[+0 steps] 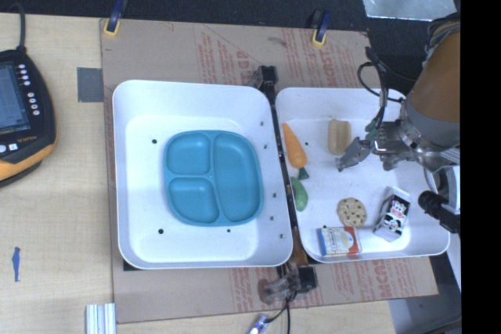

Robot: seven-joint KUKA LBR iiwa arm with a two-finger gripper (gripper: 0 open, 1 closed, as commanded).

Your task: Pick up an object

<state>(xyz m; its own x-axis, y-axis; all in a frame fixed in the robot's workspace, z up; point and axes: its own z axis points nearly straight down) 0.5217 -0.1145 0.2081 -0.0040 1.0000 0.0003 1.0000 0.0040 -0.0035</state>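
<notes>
The pincer is hanging spread wide and holding nothing, just right of the tan bread piece; the cookie and milk carton are lying below the bread.

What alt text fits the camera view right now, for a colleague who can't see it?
The grey arm's two-finger gripper hovers open over the right white bin, beside a tan bread piece, near an orange carrot, cookie, milk carton and small box. The left white bin holds a blue divided plate.
</notes>
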